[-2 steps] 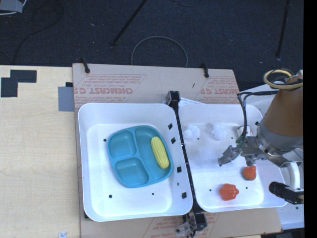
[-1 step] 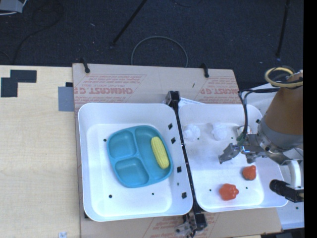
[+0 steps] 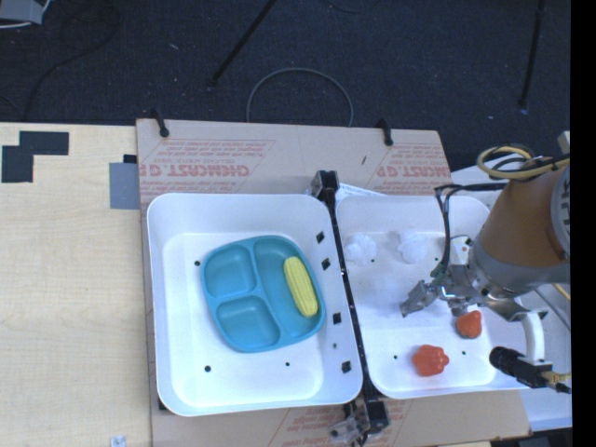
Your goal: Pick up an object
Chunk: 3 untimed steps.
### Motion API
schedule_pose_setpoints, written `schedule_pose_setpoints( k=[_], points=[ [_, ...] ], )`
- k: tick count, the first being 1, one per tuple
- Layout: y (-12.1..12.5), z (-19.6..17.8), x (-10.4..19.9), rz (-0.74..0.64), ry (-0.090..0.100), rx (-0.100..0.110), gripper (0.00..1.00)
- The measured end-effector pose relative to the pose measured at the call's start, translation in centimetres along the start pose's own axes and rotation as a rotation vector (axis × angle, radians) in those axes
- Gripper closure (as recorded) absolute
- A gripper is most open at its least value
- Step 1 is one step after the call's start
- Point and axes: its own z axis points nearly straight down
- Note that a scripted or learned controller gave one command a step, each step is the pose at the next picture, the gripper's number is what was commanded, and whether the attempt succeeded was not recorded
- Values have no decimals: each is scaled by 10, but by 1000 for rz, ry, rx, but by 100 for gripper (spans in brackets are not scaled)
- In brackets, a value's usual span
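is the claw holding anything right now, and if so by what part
Nothing is visibly held. The claw hangs over bare floor of the right bin, apart from the two orange-red toys.

The cardboard sheet under the bins bears upside-down red print, seemingly "CHEMCEST".

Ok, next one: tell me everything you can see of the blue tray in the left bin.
The blue tray is a light-blue divided plate, plastic by its look, with rounded corners and three compartments: two on the left, one long one on the right. It lies flat on the floor of the left bin, turned slightly askew and apart from the walls. A yellow corn cob lies lengthwise in the long right compartment; nothing else touches it.
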Motion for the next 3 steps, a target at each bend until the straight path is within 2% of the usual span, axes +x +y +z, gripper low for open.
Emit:
schedule_pose_setpoints(
  k=[1, 2, 3],
  points=[
    [0, 53, 1, 1, -1, -3, 0],
    [0, 40, -1, 7, -1, -5, 100],
    [4, -3, -1, -1, -2, -7, 100]
  ],
)
